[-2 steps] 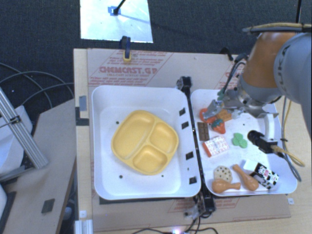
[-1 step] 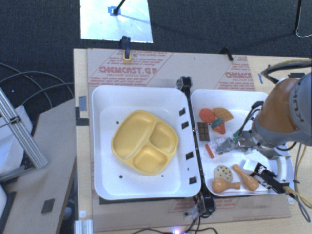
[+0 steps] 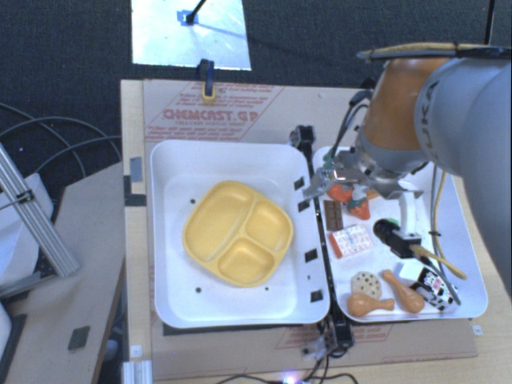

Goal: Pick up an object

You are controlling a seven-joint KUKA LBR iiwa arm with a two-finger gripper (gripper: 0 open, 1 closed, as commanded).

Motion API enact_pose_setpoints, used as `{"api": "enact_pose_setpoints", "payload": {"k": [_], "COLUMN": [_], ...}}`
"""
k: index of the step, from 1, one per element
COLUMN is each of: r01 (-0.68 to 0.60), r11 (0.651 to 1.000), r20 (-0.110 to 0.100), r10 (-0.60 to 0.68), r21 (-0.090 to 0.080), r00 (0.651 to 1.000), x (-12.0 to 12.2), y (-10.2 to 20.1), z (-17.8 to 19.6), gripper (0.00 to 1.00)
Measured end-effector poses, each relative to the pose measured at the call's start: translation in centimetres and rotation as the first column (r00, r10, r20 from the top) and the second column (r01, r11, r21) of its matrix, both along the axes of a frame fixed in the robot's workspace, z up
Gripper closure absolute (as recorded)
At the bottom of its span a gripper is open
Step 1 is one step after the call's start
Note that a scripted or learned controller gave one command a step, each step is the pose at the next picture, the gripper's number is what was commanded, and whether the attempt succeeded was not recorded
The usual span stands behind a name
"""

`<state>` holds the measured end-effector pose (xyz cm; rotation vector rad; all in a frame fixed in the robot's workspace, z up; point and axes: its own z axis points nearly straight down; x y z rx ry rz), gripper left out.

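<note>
My gripper hangs low over the far left part of the right bin. Directly below and beside it lie an orange-red toy piece and a brown chocolate bar. A red-and-white checked packet sits just in front of them. Nearer the bin's front edge are a spotted cookie, two tan drumsticks and a black-and-white cow figure. The wrist hides part of the orange-red piece.
The left bin holds a yellow divided plate. A black divider rail runs between the two bins. The grey and orange arm covers the right bin's far side.
</note>
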<state>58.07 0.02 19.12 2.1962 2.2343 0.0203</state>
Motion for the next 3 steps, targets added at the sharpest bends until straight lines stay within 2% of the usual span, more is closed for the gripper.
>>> {"api": "enact_pose_setpoints", "payload": {"k": [1,2,3], "r01": [0.02,0.023,0.025], "r11": [1.0,1.0,1.0], "r20": [-0.018,-0.022,-0.011], "r10": [-0.02,-0.023,-0.025], "r21": [-0.003,-0.004,-0.01], "r00": [1.0,0.999,1.0], "x": [-6.6,-9.0,-9.5], "y": [-4.2,-10.4,-21.4], "z": [-0.7,-9.3,-8.1], "gripper": [0.0,0.0,0.0]}}
